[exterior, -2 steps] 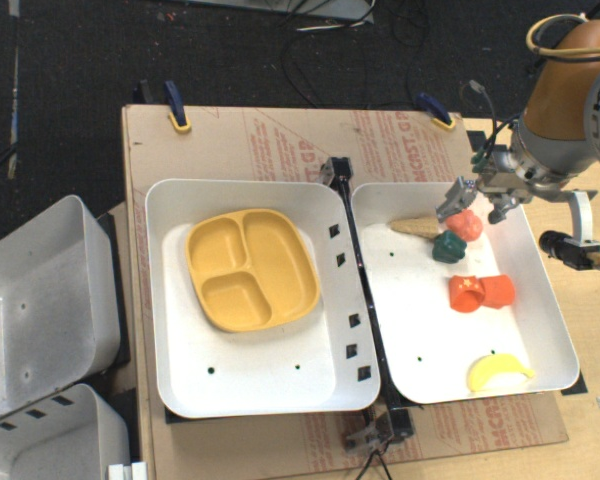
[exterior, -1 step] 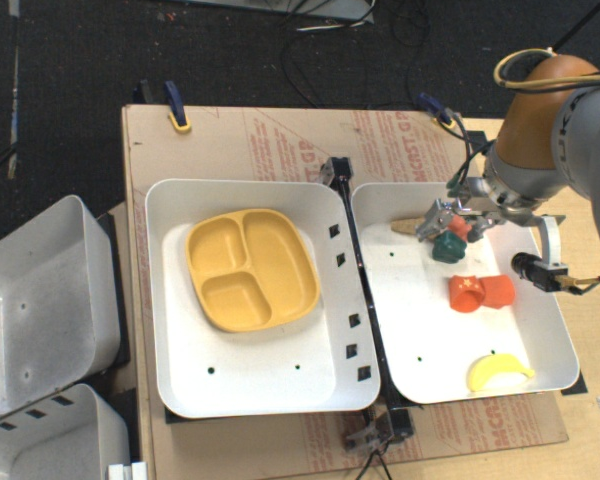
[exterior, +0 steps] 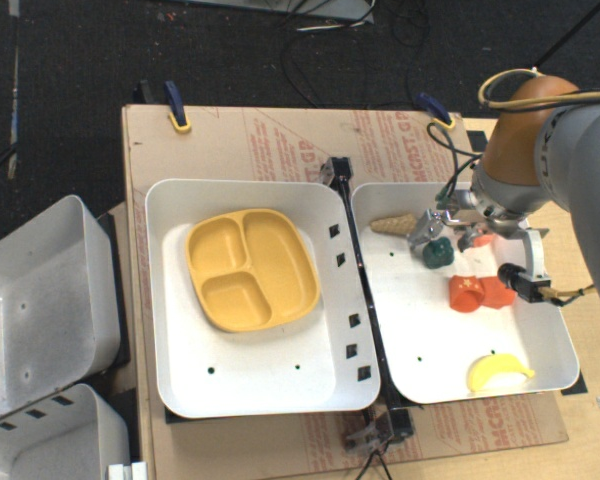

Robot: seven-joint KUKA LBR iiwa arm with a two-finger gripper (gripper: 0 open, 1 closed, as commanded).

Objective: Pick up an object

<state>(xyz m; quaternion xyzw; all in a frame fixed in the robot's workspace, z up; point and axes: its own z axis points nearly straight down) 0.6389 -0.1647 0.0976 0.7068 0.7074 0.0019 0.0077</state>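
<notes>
My gripper (exterior: 438, 230) hangs over the upper left part of the right bin (exterior: 420, 368), reaching in from the right. Directly beneath its tip lies a small dark green object (exterior: 439, 255); whether they touch I cannot tell. A tan cone-shaped piece (exterior: 393, 225) lies just left of the gripper. Below and to the right sit a red object (exterior: 466, 294) and an orange one (exterior: 498, 291), side by side. A yellow banana-like object (exterior: 500, 372) rests near the bin's front right corner.
The left bin (exterior: 180, 368) holds a yellow divided plate (exterior: 252, 268). A black divider strip (exterior: 355, 288) runs between the bins. Grey tubs (exterior: 40, 288) stand off the bench at the left. A cable with a black connector (exterior: 525, 283) trails beside the wrist.
</notes>
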